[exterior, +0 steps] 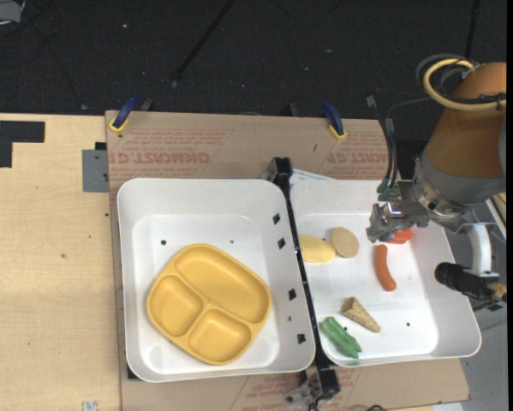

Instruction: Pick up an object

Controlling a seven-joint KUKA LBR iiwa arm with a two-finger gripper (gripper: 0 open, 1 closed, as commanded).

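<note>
The gripper (391, 227) hung over the right bin (462, 336); its opening could not be judged. The sausage (384, 268) lay just below it, long axis running near-to-far.

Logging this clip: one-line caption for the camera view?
Gripper low over right bin beside sausage; yellow tray in left bin.

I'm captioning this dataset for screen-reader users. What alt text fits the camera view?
A grey and orange robot arm's gripper hovers over the right white bin, which holds a yellow piece, a tan round piece, an orange sausage, a tan wedge and a green vegetable. The left white bin holds a yellow divided plate.
</note>
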